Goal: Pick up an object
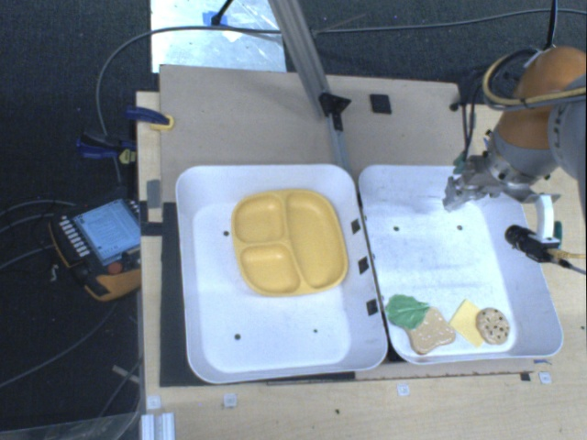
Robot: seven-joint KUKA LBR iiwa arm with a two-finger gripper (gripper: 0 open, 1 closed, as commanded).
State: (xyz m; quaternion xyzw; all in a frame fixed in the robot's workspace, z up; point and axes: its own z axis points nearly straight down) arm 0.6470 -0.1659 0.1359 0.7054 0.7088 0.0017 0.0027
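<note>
Where the right bin (527,273) corners, a round speckled cookie (492,324) lies.

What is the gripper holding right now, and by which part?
Nothing shows between the fingers of the gripper; it hovers over the right bin, far from the toy food.

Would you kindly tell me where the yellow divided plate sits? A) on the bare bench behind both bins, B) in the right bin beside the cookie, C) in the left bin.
C: the yellow divided plate lies inside the left bin, while the cookie sits in the right bin.
</note>
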